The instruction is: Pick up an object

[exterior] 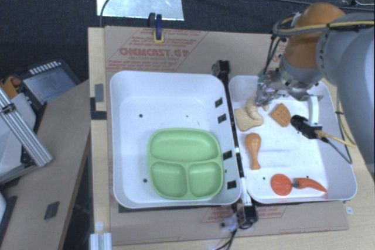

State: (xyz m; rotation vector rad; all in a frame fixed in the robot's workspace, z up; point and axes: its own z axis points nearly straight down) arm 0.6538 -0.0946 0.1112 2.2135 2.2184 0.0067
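The claw (265, 92) hangs low over the back of the right bin (337, 181), its tip just above a pale dough piece (248, 116); whether it is open or closed, I cannot tell. Beside it lies a waffle (281, 114), nearer the front a drumstick (253, 149), a tomato (280, 184) and a carrot (309, 184). A green tray (184, 162) sits in the left bin (135, 102)

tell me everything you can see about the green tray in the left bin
The green tray is a pale green, plastic-looking plate with rounded corners and three compartments: one wide section along the far side and two smaller ones nearer the camera. It lies flat, right way up, in the near right part of the left bin, close to the wall between the bins. Nothing lies in its compartments.
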